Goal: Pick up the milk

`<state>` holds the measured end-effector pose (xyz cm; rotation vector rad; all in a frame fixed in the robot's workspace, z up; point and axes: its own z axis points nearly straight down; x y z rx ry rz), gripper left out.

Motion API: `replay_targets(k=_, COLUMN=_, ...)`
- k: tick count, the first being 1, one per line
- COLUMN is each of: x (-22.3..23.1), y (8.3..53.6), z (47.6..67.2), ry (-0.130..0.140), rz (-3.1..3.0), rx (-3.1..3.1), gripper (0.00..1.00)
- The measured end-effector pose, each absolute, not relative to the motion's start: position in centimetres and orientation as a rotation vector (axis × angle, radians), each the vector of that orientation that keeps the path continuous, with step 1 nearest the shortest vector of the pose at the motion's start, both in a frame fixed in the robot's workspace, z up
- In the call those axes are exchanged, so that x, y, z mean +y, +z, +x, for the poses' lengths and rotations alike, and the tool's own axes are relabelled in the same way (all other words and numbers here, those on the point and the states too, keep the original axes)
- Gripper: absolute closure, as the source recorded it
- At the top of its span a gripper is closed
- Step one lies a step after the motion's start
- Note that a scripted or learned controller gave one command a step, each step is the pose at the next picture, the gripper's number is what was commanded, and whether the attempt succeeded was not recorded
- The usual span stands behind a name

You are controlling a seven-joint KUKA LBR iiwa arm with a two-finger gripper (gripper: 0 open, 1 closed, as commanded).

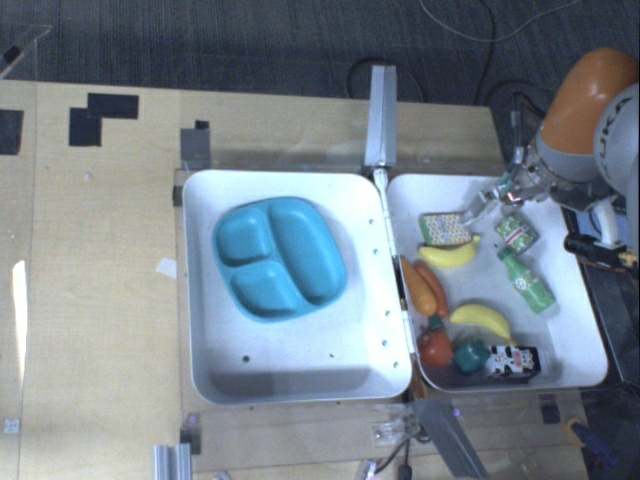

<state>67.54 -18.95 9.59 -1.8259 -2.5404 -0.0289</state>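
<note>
Nearest, the black-and-white milk carton (pixel 514 362) lies in my right bin's (pixel 590 313) front corner. Pale wooden bench (pixel 90 268), dark carpet (pixel 200 18) behind. Two bins, one blue tray (pixel 280 258), two bananas (pixel 480 318). My gripper (pixel 497 197) hovers spread open at the bin's far edge, holding nothing.

No text, brand name or number can be read anywhere. The black-and-white cow-patterned milk carton (pixel 513 361), lying at the front of the right bin (pixel 592 340), carries markings too small to make out. A small green-and-white carton (pixel 515 232) near the bin's back and a flat packet with a speckled face (pixel 444 229) beside it show printed patterns, but no legible letters. The green bottle (pixel 527 281) has a pale label, blurred beyond reading.
</note>
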Motion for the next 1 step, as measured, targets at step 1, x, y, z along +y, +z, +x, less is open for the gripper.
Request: replay_targets(k=1, x=-12.12, y=15.41, z=63.45, ry=-0.007, rz=-1.59, rx=-2.719, gripper=0.0)
